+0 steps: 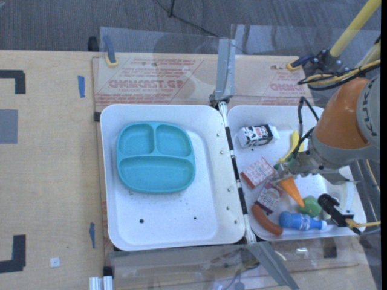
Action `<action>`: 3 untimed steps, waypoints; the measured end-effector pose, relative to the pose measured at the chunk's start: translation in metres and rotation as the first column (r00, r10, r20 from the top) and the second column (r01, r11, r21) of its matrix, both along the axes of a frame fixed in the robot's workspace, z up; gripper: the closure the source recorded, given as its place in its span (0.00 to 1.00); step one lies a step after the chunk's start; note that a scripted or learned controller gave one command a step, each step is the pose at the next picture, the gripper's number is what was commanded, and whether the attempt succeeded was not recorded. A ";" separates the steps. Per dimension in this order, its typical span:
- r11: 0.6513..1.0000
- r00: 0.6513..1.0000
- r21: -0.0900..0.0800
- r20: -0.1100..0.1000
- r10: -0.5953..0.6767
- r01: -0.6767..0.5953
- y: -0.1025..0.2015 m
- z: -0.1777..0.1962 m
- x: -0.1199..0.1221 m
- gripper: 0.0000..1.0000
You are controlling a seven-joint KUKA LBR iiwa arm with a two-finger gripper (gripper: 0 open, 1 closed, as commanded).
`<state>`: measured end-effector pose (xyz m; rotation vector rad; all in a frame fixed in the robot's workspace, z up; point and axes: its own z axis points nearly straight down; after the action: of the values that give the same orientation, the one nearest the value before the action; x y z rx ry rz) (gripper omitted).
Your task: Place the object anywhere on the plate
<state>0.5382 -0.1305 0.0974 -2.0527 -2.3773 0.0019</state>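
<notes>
Right bin [266,115]: gripper [284,173] low over the carrot [291,190] (opening hidden, cannot tell).

blue plate [155,157], 3 compartments (2 small at far side, 1 big at near side), rounded corners, lies flat in left bin, toward its far-left part. nothing on it. which obj is the task's can't tell; several lie in right bin.

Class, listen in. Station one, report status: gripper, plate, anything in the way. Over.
Gripper low in right bin, among the toys beside the carrot; grip unclear. Blue plate bare in left bin. Divider between bins to cross. Over.
</notes>
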 end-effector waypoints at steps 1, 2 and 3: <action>0.986 0.986 0.001 -0.003 0.169 -0.169 0.106 0.085 0.045 1.00; 0.985 0.985 0.000 -0.002 0.171 -0.171 0.200 0.102 0.058 1.00; 0.993 0.993 -0.002 -0.002 0.122 -0.122 0.272 0.095 0.102 1.00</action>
<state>0.6404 0.1417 0.1928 -1.9040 -2.4976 0.0065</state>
